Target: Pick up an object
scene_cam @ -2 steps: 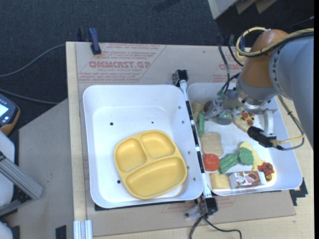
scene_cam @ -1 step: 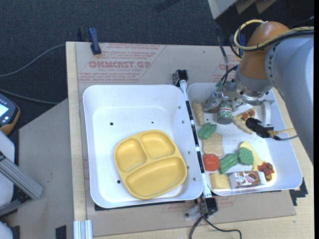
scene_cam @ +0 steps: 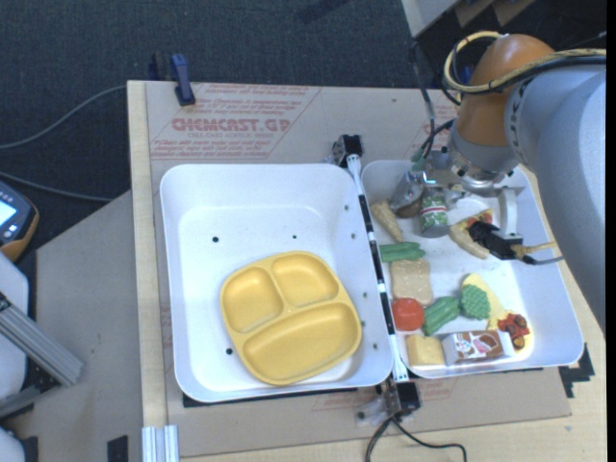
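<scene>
Arm (scene_cam: 539, 94) reaching in from the right, wrist down over the far end of the right bin (scene_cam: 553, 340), gripper (scene_cam: 433, 205) low among the toy food there. Can't tell its state, too much clutter and shadow at the tip. A small can with a green label (scene_cam: 435, 221) sits right at the tip, touching or just beside it, can't say which, so I'd guess that's the pick target. A bread stick (scene_cam: 387, 221) lies beside it near the divider. The remaining food is spread toward the near end: green bean (scene_cam: 400, 252), cracker (scene_cam: 412, 279), tomato (scene_cam: 407, 313), pickle (scene_cam: 442, 313). Left bin (scene_cam: 192, 200) holds the yellow divided plate (scene_cam: 290, 316), well apart from the arm. Nothing visibly lifted, so I judge the grasp not made yet; crowding looks like the main risk
</scene>
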Controlling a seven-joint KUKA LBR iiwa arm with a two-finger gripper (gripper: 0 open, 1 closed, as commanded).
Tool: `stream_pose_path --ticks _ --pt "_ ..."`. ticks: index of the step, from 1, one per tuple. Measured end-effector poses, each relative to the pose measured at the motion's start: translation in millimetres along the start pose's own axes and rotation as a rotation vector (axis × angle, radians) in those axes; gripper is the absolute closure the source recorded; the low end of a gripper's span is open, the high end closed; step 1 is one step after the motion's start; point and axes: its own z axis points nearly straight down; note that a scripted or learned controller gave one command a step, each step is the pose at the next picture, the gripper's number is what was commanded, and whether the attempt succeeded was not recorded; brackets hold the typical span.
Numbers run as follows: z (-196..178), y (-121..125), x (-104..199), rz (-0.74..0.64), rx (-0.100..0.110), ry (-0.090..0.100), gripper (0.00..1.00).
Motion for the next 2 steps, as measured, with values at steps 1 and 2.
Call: stream_pose_path --ticks 1,2 --pt "-12.4 3.0 3.5 0.0 -0.011 0.005 1.0" --pt "-87.7 -64.1 -8.7 0.003 0.001 0.011 1.0"
